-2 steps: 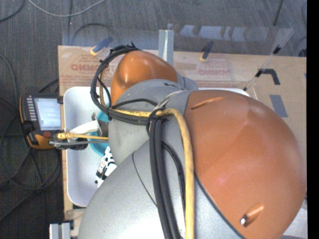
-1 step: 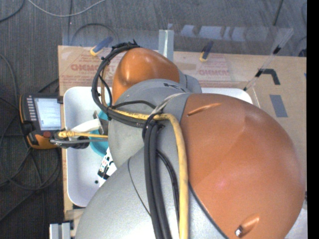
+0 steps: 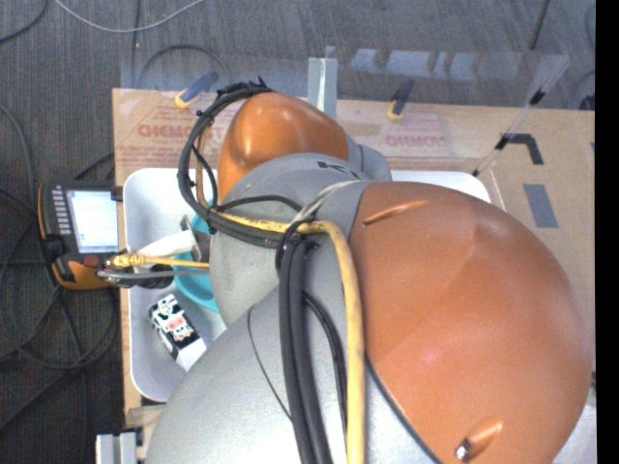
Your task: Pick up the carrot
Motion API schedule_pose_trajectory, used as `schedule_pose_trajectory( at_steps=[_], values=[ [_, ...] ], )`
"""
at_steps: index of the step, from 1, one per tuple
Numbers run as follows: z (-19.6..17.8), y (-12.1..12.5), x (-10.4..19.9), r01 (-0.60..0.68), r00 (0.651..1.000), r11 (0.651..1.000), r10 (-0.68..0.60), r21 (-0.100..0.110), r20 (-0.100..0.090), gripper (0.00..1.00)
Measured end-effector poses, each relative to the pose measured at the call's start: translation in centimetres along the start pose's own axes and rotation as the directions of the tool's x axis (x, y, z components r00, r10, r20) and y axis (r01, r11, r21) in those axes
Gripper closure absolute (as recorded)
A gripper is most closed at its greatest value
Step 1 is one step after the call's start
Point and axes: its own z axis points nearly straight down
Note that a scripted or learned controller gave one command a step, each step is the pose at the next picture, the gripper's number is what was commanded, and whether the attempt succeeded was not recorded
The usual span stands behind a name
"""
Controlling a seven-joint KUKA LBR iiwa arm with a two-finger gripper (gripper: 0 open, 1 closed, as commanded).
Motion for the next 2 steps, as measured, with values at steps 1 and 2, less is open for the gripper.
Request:
schedule_pose_trajectory(
  at_steps=[1, 2],
  values=[
    [-0.74, 0.16, -0.02, 0.002, 1.0, 1.0, -0.002, -0.002, 0.005, 1.0],
    [-1.48, 0.37, -0.02, 0.003, 1.0, 1.0, -0.003, -0.005, 0.009, 1.0]
  ],
)
